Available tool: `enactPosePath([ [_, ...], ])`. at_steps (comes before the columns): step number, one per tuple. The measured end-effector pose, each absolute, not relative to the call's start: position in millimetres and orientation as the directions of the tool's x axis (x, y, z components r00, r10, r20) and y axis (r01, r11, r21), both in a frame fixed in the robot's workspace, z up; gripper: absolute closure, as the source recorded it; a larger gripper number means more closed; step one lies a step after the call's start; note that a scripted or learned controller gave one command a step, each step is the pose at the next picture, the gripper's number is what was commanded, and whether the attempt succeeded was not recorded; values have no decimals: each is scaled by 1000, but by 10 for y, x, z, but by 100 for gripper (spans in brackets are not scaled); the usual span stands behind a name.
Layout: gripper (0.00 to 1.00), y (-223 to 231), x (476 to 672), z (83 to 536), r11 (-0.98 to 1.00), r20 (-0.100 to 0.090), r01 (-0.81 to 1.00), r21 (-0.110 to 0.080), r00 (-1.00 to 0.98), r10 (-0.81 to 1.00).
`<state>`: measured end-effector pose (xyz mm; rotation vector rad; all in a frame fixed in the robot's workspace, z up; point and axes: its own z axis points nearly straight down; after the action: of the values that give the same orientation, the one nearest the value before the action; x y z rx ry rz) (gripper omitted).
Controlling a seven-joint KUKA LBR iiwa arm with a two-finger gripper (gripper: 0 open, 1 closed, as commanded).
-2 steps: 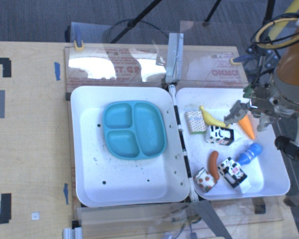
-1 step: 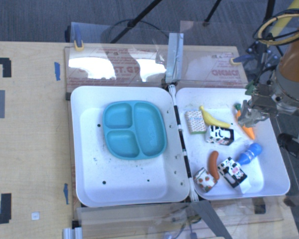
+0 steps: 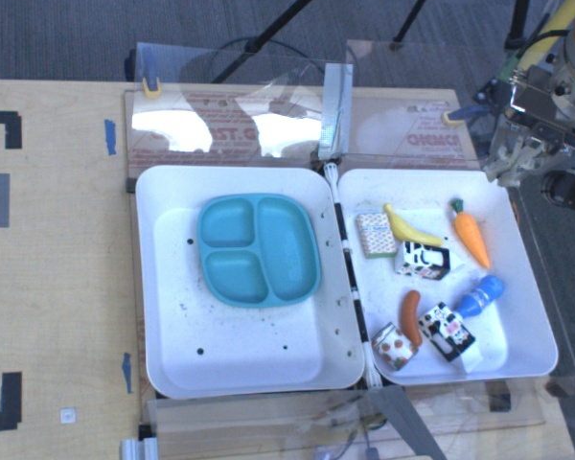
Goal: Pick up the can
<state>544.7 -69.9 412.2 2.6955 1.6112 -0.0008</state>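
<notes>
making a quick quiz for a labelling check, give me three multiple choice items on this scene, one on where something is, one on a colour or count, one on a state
1. Where does the blue divided plate lie?
A. in the left bin
B. in the right bin
C. on the wooden bench outside the bins

2. What colour is the carrot's body?
A. purple
B. orange
C. white

3. Where is the gripper relative to the can?
A. closed around it
B. pressing on its top
C. far from it, beyond the right bin's far right corner

Answers:
1. A, the plate sits in the middle of the left bin.
2. B, the carrot is orange with a green tip, lying in the right bin.
3. C, the can lies at the near left corner of the right bin, with the gripper up at the opposite corner.
</notes>
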Motion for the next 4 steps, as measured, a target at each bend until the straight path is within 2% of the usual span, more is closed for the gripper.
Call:
enactPosePath([
  [1, 100, -694, 5458, 4222, -471, -2, 882, 4, 471, 882],
  [2, 100, -2109, 4795, 4350, -359, -2, 933, 1, 359, 933],
  [4, 100, -2114, 4819, 4555, -356, -7, 934, 9, 356, 934],
])
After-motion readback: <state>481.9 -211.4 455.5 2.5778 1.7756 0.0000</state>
